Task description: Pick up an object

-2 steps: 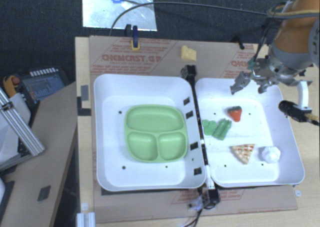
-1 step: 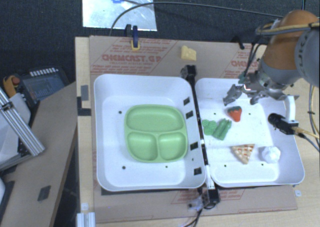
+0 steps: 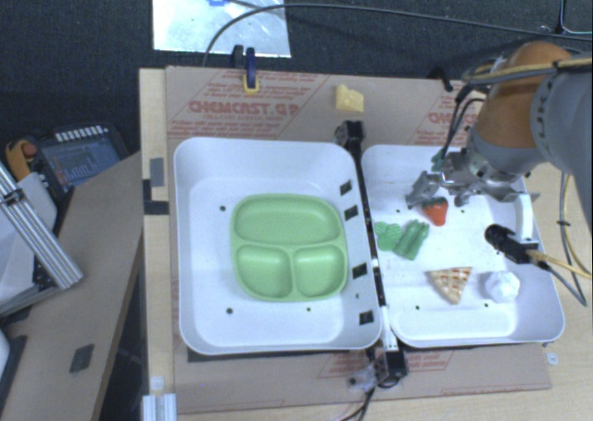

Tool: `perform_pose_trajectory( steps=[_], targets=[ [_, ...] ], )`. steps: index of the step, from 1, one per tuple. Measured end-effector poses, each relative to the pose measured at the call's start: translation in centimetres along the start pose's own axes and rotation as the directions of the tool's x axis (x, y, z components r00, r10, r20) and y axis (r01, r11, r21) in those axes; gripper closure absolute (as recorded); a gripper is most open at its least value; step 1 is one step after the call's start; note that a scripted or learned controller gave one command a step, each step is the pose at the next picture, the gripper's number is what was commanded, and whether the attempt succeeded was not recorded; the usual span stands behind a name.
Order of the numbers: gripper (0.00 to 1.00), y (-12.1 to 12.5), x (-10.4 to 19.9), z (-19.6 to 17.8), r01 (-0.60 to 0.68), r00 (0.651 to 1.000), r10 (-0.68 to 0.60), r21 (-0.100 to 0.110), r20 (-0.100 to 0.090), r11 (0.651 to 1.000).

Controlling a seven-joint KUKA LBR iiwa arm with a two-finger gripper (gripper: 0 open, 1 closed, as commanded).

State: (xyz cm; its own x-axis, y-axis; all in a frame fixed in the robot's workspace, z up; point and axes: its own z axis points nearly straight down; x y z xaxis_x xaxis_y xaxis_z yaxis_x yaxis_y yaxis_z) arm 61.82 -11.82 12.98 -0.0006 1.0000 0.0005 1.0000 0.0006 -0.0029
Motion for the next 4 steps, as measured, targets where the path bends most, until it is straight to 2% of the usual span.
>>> perform_pose_trajectory(
  steps=[1,2,4],
  targets=[
    [0.00,0.0,0.0,4.8,0.000,1.000,0.000,-0.001,0.000,1.000],
    [1.00,0.2,0.0,3.4,0.000,1.000,0.000,-0.006,0.002,1.000],
    [1.00,0.8,0.8,-5.6,0.004,1.000,-0.004,-0.009,0.001,1.000]
  ],
)
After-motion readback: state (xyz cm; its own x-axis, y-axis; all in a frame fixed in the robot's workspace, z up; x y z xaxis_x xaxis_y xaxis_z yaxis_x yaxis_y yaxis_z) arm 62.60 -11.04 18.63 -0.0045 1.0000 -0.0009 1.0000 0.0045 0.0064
